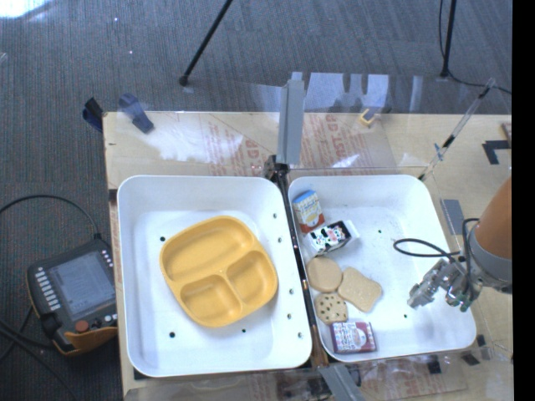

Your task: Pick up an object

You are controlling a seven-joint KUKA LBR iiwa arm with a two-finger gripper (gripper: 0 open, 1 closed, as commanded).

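Observation:
My gripper (pixel 436 291) hangs over the right side of the right bin (pixel 401 199), with nothing seen between its fingers. To its left lie several small items: a toast slice (pixel 360 288), a round cracker (pixel 324 273), a chocolate-chip cookie (pixel 332 308) and a red packet (pixel 353 337). Farther back near the bin's left wall are a small blue and orange carton (pixel 308 209) and a black-and-white cow-print carton (pixel 330 236). The gripper is apart from all of them, roughly a hand's width right of the toast.
A yellow divided plate (pixel 218 270) lies in the left bin (pixel 142 199). A black cable (pixel 426 247) loops over the right bin toward the arm. A teach pendant (pixel 73 291) sits on the floor at left. A metal post (pixel 291 124) stands behind the bins.

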